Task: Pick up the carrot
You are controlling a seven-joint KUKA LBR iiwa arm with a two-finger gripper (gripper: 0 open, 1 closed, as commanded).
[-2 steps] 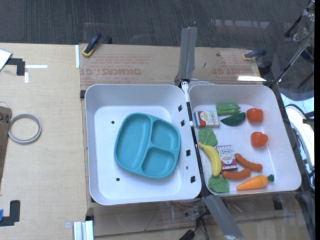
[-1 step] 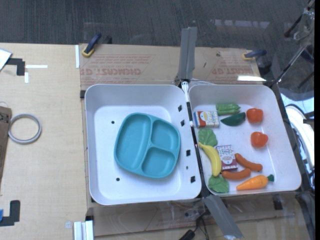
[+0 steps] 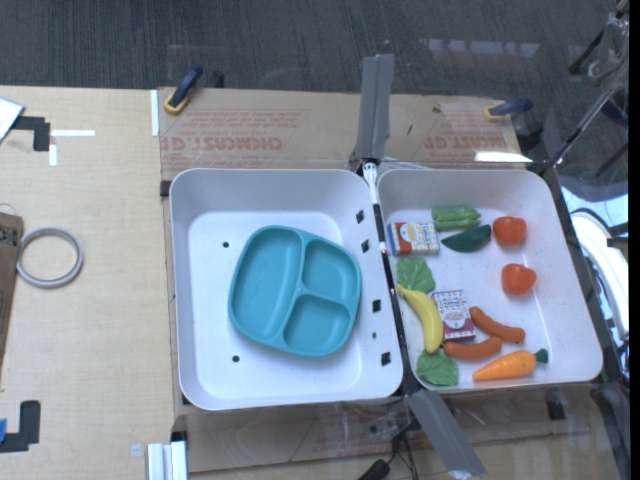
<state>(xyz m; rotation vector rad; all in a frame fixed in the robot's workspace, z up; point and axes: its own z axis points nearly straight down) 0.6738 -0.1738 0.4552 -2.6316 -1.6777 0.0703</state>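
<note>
The orange carrot [image 3: 508, 365] with a small green top lies near the front right corner of the right bin [image 3: 570, 258], its tip pointing left. Two orange-brown sausages [image 3: 497, 324] lie just behind and to the left of it.
The right bin also holds a banana [image 3: 424, 316], green leaves [image 3: 415, 274], two small cartons [image 3: 413, 237], green pods [image 3: 455, 215] and two red-orange tomatoes [image 3: 509, 230]. A teal divided plate [image 3: 296, 290] lies in the left bin [image 3: 190, 298]. A tape roll [image 3: 44, 257] sits on the bench at left.
</note>
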